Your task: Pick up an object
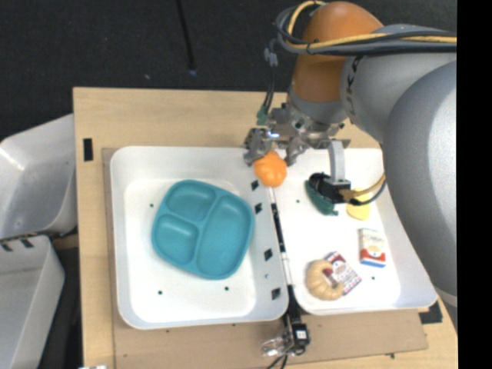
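Note:
My gripper [270, 160] hangs over the divider between the two white bins, at the back. A small orange ball [270, 171] sits between its fingertips, and the fingers look closed on its top. The ball seems to be raised a little above the bin rims. In the left bin [131, 298] lies a teal divided plate [204, 229]. The right bin [403, 283] holds a dark green item [320, 197], a yellow piece [359, 211], a red and white box [372, 248], and a tan bread roll [320, 280] with a small packet [343, 271] leaning on it.
The grey arm with its orange band [330, 48] fills the upper right and overhangs the back of the right bin. The wooden bench edge [92, 229] runs along the left, with a white casing [34, 175] beyond it.

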### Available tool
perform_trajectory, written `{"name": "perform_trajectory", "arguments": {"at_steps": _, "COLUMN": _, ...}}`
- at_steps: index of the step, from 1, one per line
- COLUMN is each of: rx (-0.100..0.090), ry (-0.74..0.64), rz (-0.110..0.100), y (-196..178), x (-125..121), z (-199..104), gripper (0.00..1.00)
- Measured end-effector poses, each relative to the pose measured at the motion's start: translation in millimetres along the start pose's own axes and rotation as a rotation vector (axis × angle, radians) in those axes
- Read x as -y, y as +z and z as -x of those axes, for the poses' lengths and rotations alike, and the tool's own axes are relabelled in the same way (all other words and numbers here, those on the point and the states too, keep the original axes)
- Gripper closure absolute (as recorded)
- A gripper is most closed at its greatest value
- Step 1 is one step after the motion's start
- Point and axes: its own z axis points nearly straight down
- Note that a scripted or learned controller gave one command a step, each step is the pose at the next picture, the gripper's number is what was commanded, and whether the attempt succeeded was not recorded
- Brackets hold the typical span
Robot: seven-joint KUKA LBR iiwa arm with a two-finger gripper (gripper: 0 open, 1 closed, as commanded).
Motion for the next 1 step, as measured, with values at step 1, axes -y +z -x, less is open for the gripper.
{"name": "perform_trajectory", "arguments": {"at_steps": 1, "rx": -0.001, "ry": -0.001, "rz": 0.002, "y": -18.5, "x": 13.7, "z": -50.9, "gripper": 1.0}}
